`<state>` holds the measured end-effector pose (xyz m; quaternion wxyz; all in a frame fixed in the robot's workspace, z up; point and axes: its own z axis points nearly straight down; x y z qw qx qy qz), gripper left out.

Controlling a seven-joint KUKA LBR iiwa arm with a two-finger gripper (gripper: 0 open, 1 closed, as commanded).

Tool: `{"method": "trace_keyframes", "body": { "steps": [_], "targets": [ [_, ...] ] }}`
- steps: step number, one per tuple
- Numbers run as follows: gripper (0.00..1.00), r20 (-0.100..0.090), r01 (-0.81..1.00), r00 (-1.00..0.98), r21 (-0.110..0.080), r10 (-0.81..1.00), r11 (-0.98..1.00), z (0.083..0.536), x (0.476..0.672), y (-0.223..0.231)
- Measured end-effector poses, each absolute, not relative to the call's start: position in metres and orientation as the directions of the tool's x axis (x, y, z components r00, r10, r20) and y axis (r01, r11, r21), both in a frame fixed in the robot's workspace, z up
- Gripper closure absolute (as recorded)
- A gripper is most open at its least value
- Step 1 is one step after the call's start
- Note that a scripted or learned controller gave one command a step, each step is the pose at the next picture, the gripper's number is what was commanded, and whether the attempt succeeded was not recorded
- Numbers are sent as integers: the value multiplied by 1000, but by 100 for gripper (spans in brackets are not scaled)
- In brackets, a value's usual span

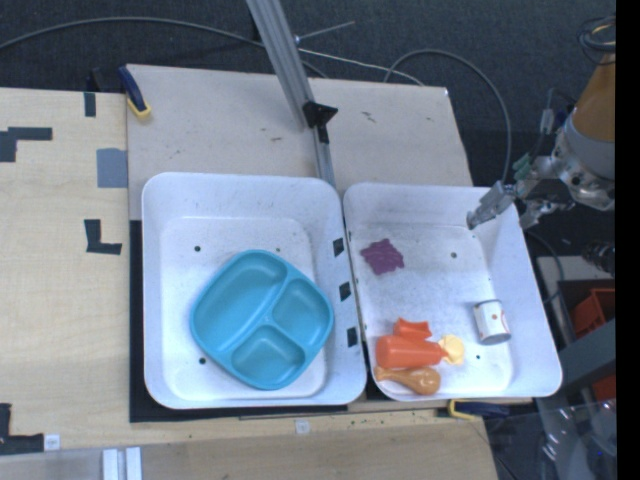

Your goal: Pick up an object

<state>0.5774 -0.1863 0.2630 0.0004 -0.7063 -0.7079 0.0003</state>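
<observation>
**A:** Bins first, since you asked what lies around. The left bin (160, 268) holds a blue divided plate (262, 317), sitting toward its near half. The right bin (530, 298) carries everything you could pick: a purple piece (382, 256) toward the far left of it, a small silver can (490, 321) by the right wall, and a cluster at the near edge.

**B:** What is in that cluster?

**A:** You see an orange toy (405, 346), a tan pear-shaped piece (412, 378) touching it on the near side, and a small yellow bit (452, 349) just beside its right end. They crowd one another; the can and the purple piece each lie apart with bare floor around them.

**B:** And your gripper?

**A:** The gripper (484, 214) hangs at the far right rim of the right bin, the arm (590, 138) reaching in from the right. It grasps nothing. Whether its pincer is released or clenched, I cannot tell you; it shows as a dark blur.

**B:** Anything in its way?

**A:** A slanted metal post (285, 48) rises at the far side between the bins, well left of the gripper. Cables (470, 68) trail on the dark floor beyond the bench.
</observation>
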Motion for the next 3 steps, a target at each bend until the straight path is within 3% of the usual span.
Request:
{"method": "trace_keyframes", "body": {
  "steps": [1,3],
  "targets": [
    [0,0,1000,-2,-1,1000,2,263,577,-186],
    [0,1,1000,-2,-8,1000,2,140,574,-182]
  ]
}}
